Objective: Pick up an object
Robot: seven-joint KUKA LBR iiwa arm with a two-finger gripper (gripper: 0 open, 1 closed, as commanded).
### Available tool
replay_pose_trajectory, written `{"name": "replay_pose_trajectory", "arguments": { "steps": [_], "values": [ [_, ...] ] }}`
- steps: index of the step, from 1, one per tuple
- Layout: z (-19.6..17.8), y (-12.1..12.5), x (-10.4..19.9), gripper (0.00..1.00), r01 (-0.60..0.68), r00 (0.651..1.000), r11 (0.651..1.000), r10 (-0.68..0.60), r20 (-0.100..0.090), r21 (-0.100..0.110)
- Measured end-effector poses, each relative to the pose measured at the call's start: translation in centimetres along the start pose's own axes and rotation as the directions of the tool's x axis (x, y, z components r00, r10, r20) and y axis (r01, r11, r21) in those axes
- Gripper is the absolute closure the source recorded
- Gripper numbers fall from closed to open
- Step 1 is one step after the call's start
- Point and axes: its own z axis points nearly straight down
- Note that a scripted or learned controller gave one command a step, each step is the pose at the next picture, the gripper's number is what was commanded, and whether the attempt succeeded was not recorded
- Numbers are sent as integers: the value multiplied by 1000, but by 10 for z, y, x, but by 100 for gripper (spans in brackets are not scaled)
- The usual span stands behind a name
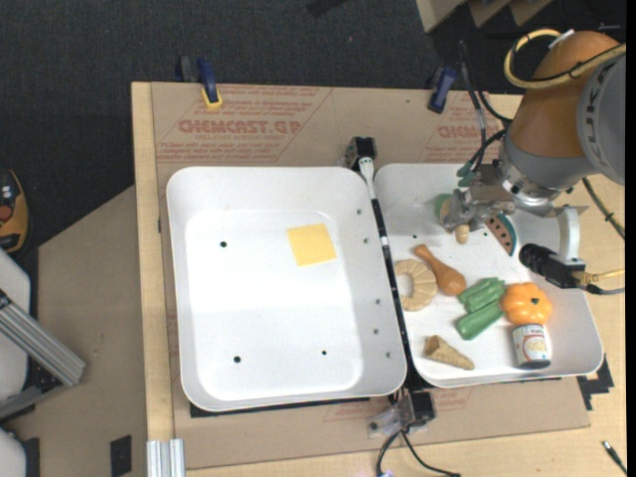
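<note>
Now the gripper (pixel 463 213) hangs over the right bin's (pixel 586 351) far end; whether its jaws are spread I cannot tell. Nearest is the drumstick (pixel 441 269), just toward the bin's near edge, its long axis slanting toward the gripper.

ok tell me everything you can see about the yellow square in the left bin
The yellow square is a thin, flat piece that looks like a toy cheese slice, plain pale yellow with no markings, probably plastic or foam. It lies flat on the floor of the left bin, slightly rotated so its edges are not square to the bin walls. It sits in the far right part of the bin floor, clear of the walls and the small dark holes, with nothing touching it but the bin.
</note>
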Motion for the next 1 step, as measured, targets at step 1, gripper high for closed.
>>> {"name": "replay_pose_trajectory", "arguments": {
  "steps": [1],
  "values": [
    [-23,52,63,100,6,1000,1000,-6,2,-13]
  ]
}}
